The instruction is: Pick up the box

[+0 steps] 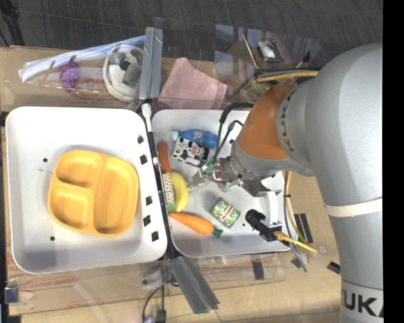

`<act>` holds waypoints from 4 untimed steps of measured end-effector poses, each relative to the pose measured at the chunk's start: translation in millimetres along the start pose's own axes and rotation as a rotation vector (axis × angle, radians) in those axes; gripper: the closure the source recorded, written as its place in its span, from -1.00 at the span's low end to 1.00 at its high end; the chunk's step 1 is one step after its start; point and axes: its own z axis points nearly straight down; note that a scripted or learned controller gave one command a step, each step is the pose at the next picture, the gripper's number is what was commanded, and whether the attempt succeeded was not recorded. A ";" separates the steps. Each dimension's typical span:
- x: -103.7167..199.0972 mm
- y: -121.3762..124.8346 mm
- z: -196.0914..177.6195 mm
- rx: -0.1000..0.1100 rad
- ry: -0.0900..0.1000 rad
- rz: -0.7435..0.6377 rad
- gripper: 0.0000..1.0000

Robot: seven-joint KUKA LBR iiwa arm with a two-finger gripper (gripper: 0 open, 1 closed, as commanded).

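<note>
Brown table point(5, 79) under my camera carries two shallow white bins side by side. Nearest to me in the right bin point(215, 249) lies a carrot point(192, 224), its green end pointing right. Just beyond that end sits a small green box point(224, 212), tilted and apart from the bin's walls. Left of it, against the wall the two bins share, a yellow banana-like piece point(179, 190) lies, with a reddish sausage point(163, 155) farther along the same wall.

My gripper point(212, 172) hangs over the middle of the right bin, between the green box on its near side and a blue and white box point(192, 147) on its far side. It is close to both, and I see nothing held in it. From this angle I cannot tell how far it is open. The grey arm point(343, 126) with its orange band point(266, 130) covers the right side of that bin.

On the left, the left bin point(27, 126) holds a yellow divided plate point(94, 190) near its middle.

Beyond the bins, on the far part of the table, I see a pink cloth point(188, 86) and a clear plastic bag point(71, 69) with something purple inside.
</note>
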 end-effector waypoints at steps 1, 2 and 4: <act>16.8 56.0 -0.7 -0.002 0.001 -0.077 -1.00; 24.9 97.1 3.8 0.035 0.002 -0.170 -1.00; 92.3 60.9 -102.1 -0.003 0.002 -0.241 1.00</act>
